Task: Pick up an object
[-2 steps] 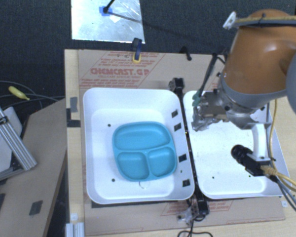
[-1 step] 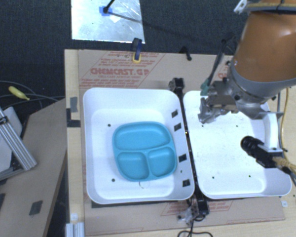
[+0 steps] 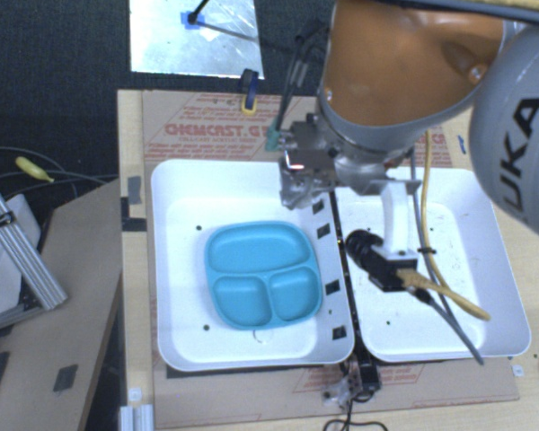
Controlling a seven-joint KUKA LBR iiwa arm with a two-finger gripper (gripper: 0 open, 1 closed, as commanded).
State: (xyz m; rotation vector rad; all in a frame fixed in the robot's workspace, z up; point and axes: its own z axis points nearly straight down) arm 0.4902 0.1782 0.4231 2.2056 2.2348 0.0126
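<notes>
A light blue divided plate (image 3: 262, 272) with three compartments lies flat in the left white bin (image 3: 172, 268), towards its right half. My gripper (image 3: 296, 189) hangs over the back right corner of that bin, just behind the plate's far edge and close to the divider between the bins. Nothing is visible in it. The big grey and orange arm covers the back of the right white bin (image 3: 499, 277).
Both bins rest on a cardboard sheet (image 3: 202, 124). A shiny metal sheet (image 3: 193, 25) lies behind it, with a small yellow and blue clamp (image 3: 249, 92) near its corner. An aluminium frame (image 3: 18, 250) stands at the far left.
</notes>
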